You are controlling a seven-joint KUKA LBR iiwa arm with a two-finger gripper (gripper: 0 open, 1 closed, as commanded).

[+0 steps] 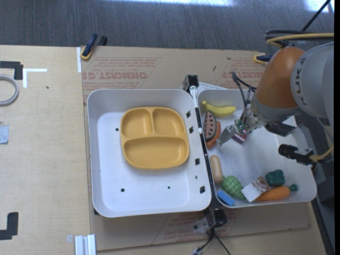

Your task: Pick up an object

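Note:
My gripper (232, 136) hangs low over the upper left part of the right bin (297, 158), open, with nothing between its fingers. Just left of it lies a watermelon slice (211, 127), and a yellow banana (220, 109) rests behind that. Along the bin's left wall lies a sausage (216, 168). At the front sit a green broccoli piece (232, 186), a blue piece (225, 198), a white packet (257, 186), an orange carrot (272, 194) and a green pepper (274, 177).
The left bin (106, 158) holds a yellow divided plate (154, 137). A divider wall (203, 147) separates the two bins. The arm's orange band (281, 78) and grey body stand over the right bin's back right corner. A blue clamp (89, 45) lies on the cardboard behind.

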